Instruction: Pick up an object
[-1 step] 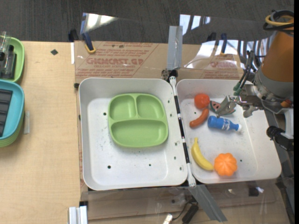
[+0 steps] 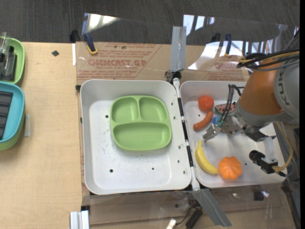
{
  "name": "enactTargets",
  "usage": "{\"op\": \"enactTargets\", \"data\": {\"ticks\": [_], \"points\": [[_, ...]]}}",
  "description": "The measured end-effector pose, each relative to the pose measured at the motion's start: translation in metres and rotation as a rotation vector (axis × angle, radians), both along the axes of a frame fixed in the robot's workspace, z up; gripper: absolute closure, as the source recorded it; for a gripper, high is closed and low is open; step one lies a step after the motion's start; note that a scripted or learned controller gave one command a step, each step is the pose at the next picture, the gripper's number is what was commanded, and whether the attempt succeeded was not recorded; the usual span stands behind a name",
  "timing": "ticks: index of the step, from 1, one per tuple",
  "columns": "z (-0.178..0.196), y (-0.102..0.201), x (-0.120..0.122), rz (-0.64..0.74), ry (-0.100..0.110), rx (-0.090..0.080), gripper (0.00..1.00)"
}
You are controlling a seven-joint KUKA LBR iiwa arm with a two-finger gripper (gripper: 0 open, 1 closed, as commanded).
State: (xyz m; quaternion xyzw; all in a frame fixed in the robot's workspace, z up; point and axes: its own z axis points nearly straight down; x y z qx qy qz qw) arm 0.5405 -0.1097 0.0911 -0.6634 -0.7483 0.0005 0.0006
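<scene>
Here the pincer (image 2: 215, 130), grip state unclear, hovers just beside the red sausage (image 2: 202, 120).

Place: you are looking at a robotics lab test cell, not a home or shop.
Table (image 2: 43, 175): your work surface is bare pale wood set on dark carpet (image 2: 143, 4).
Bins: two shallow white bins, left bin (image 2: 95, 175) and right bin (image 2: 267, 178), sit side by side, hinged together.
Arm (image 2: 267, 94): you see an industrial grey-and-orange arm with loose cables.
Props: toy food such as a plastic banana (image 2: 205, 160), plus a green divided plate (image 2: 141, 123).
Shielding: clear panels (image 2: 133, 25) and taped cardboard (image 2: 124, 58) back the bins.
</scene>
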Motion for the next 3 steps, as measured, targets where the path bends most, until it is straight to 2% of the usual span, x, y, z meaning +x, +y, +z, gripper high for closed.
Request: {"op": "enactTargets", "data": {"ticks": [1,2,3], "points": [[0.0,0.0,0.0,0.0,0.0,0.0,0.0],[0.1,0.051,-0.063,0.495,0.0,0.001,0.0],[0.101,0.13,-0.063,0.709,0.0,0.001,0.0]]}}
